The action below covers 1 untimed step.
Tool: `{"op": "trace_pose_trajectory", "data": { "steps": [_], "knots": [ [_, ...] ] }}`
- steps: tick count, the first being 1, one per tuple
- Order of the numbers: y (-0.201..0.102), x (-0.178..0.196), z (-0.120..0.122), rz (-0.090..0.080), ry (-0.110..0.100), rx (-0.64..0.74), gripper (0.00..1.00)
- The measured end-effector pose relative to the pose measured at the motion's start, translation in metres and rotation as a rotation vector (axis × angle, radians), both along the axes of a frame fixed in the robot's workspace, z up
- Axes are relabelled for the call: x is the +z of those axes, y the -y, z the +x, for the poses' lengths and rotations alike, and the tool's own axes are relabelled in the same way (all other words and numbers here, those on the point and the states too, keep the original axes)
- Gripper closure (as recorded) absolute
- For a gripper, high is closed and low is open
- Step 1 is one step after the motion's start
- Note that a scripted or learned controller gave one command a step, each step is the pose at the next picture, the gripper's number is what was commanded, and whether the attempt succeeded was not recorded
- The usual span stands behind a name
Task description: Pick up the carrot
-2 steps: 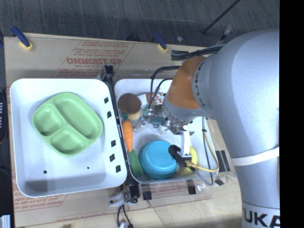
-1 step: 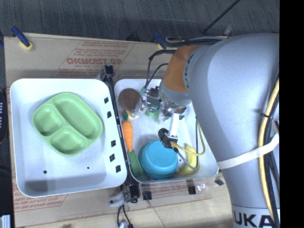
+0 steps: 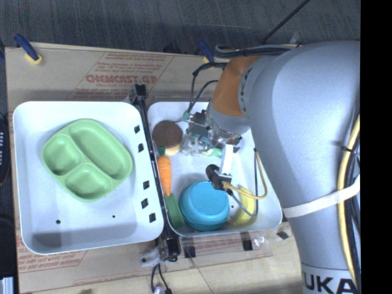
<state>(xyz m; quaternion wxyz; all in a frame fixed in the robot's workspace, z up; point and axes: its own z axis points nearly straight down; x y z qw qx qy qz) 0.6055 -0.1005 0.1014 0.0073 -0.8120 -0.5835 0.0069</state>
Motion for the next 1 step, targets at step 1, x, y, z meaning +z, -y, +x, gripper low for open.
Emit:
{"op": "trace_pose_trajectory", "data": {
  "steps": [1],
  "knots": [
    [-0.0679,0.1300,-0.0470,0.000,0.021,-0.063,1.00]
  ]
}}
